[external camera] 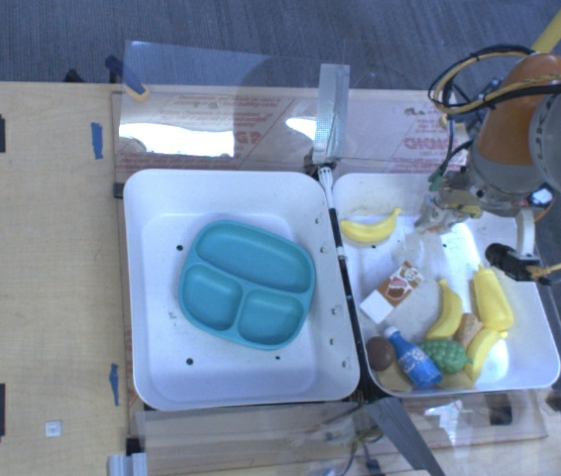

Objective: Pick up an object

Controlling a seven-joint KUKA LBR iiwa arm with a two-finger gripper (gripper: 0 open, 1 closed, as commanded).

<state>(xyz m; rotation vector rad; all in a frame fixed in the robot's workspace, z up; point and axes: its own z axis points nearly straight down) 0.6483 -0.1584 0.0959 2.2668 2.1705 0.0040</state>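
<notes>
Hovering: jaws [441,212] over right bin [538,365] | beside banana [370,228] | jaw state: cannot tell

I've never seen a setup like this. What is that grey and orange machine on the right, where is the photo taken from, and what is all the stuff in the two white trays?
That is a robot arm, grey with an orange band, reaching in from the right. The one camera hangs above the bench and looks down at a slant. Two shallow white bins sit side by side. The left white bin holds a teal plastic plate with three compartments. The right white bin holds toy food: a small yellow banana, more yellow pieces, a blue bottle, a green bumpy piece. The arm's hand hovers over that bin's upper part; I can't tell whether it holds anything.
</notes>
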